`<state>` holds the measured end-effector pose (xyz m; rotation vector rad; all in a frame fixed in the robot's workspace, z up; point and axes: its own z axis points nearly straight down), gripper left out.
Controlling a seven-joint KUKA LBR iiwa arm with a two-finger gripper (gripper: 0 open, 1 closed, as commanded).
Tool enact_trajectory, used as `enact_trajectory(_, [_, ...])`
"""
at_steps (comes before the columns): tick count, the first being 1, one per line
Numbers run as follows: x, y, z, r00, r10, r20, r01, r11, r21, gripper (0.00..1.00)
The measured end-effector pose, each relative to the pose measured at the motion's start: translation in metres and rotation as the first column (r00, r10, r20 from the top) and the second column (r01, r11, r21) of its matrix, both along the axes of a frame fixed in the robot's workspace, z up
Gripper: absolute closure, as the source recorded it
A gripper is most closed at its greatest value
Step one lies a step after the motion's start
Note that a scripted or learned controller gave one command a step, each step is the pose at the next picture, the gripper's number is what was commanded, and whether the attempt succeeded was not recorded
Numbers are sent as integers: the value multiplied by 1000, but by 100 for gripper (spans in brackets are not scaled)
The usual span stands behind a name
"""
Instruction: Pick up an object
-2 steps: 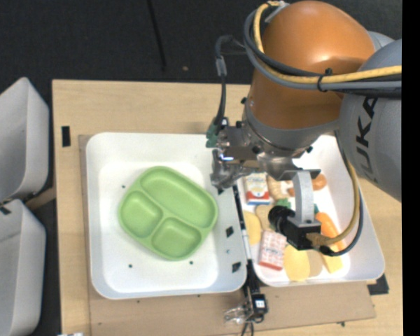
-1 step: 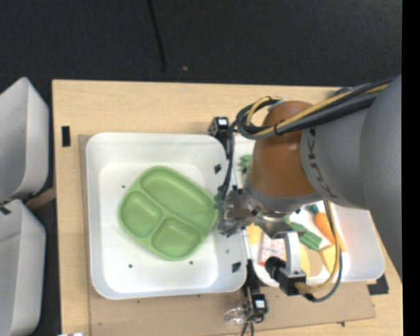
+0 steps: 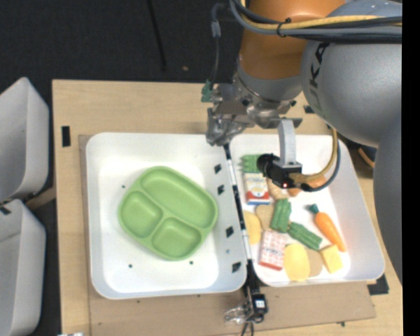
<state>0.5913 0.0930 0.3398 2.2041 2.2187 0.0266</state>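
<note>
Orange carrot (image 3: 329, 229) and other toy food lie untouched along the right bin's (image 3: 353, 201) near edge; your gripper (image 3: 220, 130) hangs at its far-left corner, grip state untellable. You've picked nothing yet.

1. A pale wooden bench (image 3: 140, 107) spans the middle, with a small black mark (image 3: 65, 136) near its left edge.
2. Dark floor (image 3: 91, 26) lies beyond it (almost black).
3. Two rounded white shapes (image 3: 14, 145) stand at the left.

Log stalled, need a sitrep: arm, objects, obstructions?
Gripper above the divider, far end. Carrot and carton lie in right bin. Green plate in left bin.
</note>
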Motion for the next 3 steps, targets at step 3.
enact_trajectory(3, [-101,129,222,1000,0,-3,0,1000,7,100])
